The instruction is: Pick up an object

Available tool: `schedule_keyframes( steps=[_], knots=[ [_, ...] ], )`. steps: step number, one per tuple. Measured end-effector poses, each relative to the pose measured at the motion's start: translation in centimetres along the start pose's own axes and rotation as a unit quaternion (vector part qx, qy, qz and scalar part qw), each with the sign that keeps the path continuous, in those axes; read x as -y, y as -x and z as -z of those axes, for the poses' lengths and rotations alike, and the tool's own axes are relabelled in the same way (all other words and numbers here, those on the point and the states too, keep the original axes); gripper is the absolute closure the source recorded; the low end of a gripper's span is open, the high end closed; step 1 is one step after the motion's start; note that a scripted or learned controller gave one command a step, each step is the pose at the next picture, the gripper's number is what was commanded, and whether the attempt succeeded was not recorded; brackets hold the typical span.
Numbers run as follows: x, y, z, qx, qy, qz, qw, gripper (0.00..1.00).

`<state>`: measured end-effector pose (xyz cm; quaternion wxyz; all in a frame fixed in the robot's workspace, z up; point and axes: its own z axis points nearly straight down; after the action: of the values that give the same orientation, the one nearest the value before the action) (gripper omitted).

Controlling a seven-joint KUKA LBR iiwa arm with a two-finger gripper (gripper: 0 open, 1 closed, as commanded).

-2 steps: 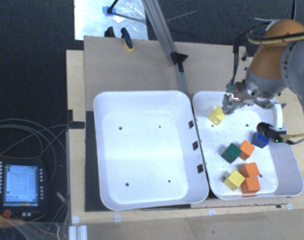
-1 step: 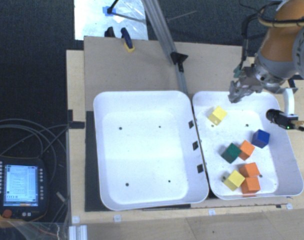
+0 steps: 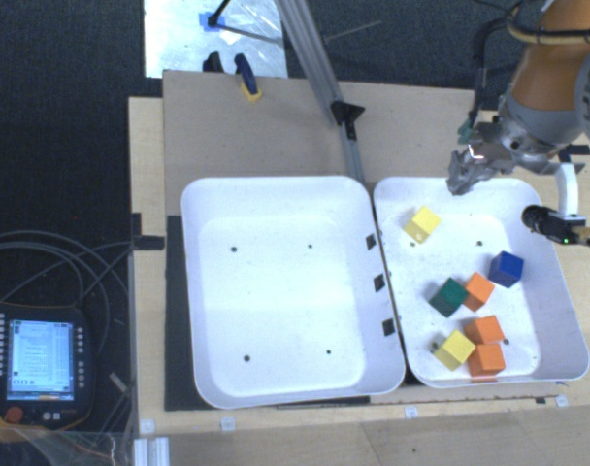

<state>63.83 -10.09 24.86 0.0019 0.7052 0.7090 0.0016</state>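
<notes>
The right bin (image 3: 557, 289) holds several small cubes. A yellow cube (image 3: 422, 224) lies near its far left corner. A blue cube (image 3: 506, 268) sits toward the right wall. A green cube (image 3: 449, 296) touches an orange cube (image 3: 478, 290) in the middle. At the front lie a second yellow cube (image 3: 457, 349) and two more orange cubes (image 3: 486, 345). My gripper (image 3: 463, 180) hangs above the far rim of the right bin, up and to the right of the first yellow cube, with nothing visibly in it.
The left bin (image 3: 276, 289) stands beside the right one, with dark clips (image 3: 379, 282) along the shared edge. A grey pole (image 3: 314, 51) slants over the bench behind the bins. A teach pendant (image 3: 38, 357) and cables lie on the floor at left.
</notes>
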Motion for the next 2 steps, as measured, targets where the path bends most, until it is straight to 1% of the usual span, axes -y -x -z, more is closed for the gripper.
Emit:
schedule_keyframes(
  steps=[1,2],
  knots=[
    [1.0,-4.6,0.6,-0.001,-0.002,0.002,1.0,1.0],
    [2.7,-9.7,-0.5,-0.001,-0.003,0.002,1.0,1.0]
  ],
)
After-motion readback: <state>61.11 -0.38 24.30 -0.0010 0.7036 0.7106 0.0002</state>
